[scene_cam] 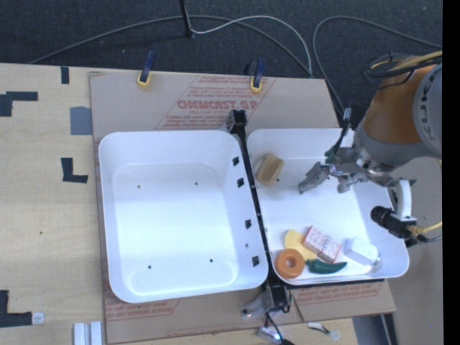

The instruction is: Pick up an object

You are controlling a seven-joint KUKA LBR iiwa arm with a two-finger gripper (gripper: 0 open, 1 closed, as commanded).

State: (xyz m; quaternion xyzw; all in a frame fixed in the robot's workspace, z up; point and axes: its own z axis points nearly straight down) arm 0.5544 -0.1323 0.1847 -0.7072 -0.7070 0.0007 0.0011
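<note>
Gripper point(310, 180) above right bin, tan block point(269, 168) near, apart

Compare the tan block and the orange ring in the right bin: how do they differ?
The block is tan and boxy; the ring is orange and round with a hole. The block lies alone near the divider at the bin's far end; the ring sits at the near edge, touching a yellow piece and close to a green pepper. The gripper hangs nearer the block. Both lie in the right bin.
</note>
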